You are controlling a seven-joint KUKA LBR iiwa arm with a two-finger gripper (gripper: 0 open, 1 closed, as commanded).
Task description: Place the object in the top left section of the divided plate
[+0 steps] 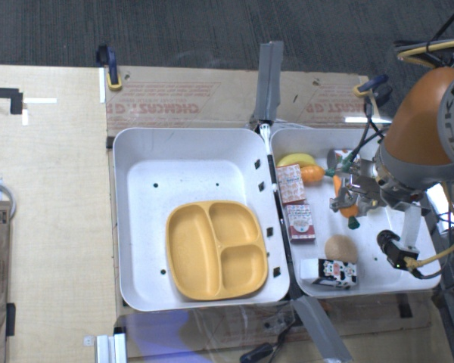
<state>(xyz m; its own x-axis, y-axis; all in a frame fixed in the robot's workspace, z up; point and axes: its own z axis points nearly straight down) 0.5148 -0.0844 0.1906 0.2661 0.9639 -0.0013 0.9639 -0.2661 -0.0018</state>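
Small black-and-white printed carton [329, 272] is seen at right bin's [408, 282] near edge, yellow three-section plastic plate [216, 249] well left in the other bin, gripper [348, 195] over small orange item [351, 211], grip state not discernible.

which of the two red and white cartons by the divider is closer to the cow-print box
The lower carton, the one nearer the bottom of the view. The upper carton lies beside the banana, farther from the cow-print box.

Arm [431, 119] cut off at right picture edge; gripper [348, 195] fingers too small and cluttered to judge; small orange item [353, 221] beneath partly hidden.
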